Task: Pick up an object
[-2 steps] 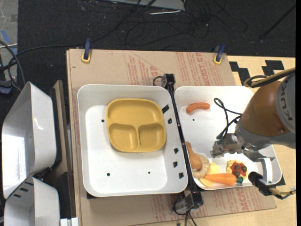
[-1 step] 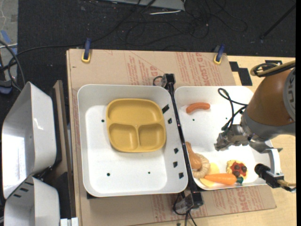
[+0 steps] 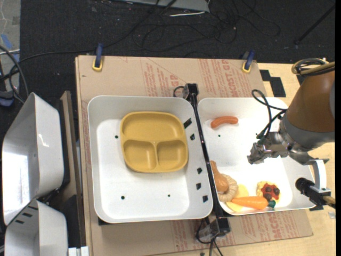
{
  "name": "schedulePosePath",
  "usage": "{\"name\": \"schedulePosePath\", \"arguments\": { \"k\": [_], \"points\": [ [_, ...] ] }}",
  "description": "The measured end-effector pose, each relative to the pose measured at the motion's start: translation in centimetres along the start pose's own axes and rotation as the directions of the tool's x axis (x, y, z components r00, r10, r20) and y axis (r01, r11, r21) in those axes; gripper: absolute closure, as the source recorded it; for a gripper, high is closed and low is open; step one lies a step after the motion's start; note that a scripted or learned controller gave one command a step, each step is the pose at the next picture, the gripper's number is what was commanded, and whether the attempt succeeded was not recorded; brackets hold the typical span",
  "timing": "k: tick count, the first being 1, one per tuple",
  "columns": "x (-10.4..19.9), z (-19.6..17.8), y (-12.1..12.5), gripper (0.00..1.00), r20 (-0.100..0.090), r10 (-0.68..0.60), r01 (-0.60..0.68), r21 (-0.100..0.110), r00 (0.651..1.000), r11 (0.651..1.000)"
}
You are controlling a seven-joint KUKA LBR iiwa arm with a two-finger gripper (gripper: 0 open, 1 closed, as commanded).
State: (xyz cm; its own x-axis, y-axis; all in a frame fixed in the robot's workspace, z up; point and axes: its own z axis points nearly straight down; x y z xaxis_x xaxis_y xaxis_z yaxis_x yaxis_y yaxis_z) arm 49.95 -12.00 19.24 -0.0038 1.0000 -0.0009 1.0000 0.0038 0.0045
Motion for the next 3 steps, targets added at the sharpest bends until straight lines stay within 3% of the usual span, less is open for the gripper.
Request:
{"name": "schedulePosePath", "arguments": {
  "k": [1, 2, 3],
  "points": [
    [-0.4, -5.0, 1.1, 1.00, 0.001, 0.000, 0.000, -0.002, 1.000, 1.000],
    [4.8, -5.7, 3.3, 1.00, -0.002, -0.005, 0.005, 0.001, 1.000, 1.000],
    [9.8, -4.8, 4.0, 1.00, -0.003, -0.004, 0.004, 0.006, 1.000, 1.000]
  ]
}}
